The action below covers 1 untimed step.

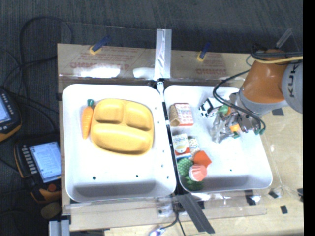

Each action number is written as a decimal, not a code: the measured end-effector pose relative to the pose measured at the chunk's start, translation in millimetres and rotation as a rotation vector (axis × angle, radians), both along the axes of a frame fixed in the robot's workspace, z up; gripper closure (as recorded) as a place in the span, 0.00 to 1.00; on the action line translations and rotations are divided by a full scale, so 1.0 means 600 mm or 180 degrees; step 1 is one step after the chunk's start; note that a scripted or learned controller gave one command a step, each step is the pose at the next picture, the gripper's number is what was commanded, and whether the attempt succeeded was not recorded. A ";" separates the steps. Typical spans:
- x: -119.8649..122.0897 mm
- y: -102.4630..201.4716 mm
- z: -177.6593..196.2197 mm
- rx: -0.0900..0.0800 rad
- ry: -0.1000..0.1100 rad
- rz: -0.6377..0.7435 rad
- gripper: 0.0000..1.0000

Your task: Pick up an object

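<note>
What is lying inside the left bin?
The left bin holds a yellow divided tray and a toy carrot beside it. Whatever is under the tray is covered.

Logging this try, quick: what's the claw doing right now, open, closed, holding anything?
Claw: over the right bin, with no item visibly between its tips; open or closed cannot be told.

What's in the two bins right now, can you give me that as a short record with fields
left bin: yellow divided tray, toy carrot beside its left edge
right bin: small boxed and round toy foods along its left wall, including a red-and-white box
arm: reaches in from the right
gripper: low over the right bin's upper middle, apart from the foods
</note>
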State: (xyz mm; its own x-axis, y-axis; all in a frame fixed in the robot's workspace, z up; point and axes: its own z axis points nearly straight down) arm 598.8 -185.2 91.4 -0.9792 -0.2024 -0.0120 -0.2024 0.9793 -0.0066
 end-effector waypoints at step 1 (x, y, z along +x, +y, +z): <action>0.037 0.067 0.223 0.0018 0.0022 -0.0265 1.00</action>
State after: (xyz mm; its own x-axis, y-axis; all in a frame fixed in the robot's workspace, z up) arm 620.9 -144.8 225.5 -0.9927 -0.1204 -0.0062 -0.1204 0.9927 0.0001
